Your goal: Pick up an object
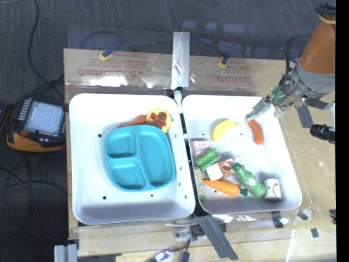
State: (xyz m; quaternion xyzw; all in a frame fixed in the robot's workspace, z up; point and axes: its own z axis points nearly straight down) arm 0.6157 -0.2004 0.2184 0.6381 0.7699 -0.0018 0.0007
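My gripper point(267, 110) hangs over the far right corner of the right bin point(289, 162), open, with nothing between its fingers. One grey finger point(255, 113) slants down to the left. Just below it lies an orange sausage point(256, 131), and left of that a yellow lemon point(224, 129). Nearer the front lie a green pepper point(207, 158), a carrot point(221, 186), a green bottle point(248, 182), a small can point(272, 189) and a red-and-white toy point(227, 167).
The left bin point(87, 201) holds a blue divided plate point(140, 156), with a round yellow-and-red toy point(158, 118) at its far edge. A brown packet point(200, 146) lies by the divider. A handheld device point(37, 123) sits on the floor at left.
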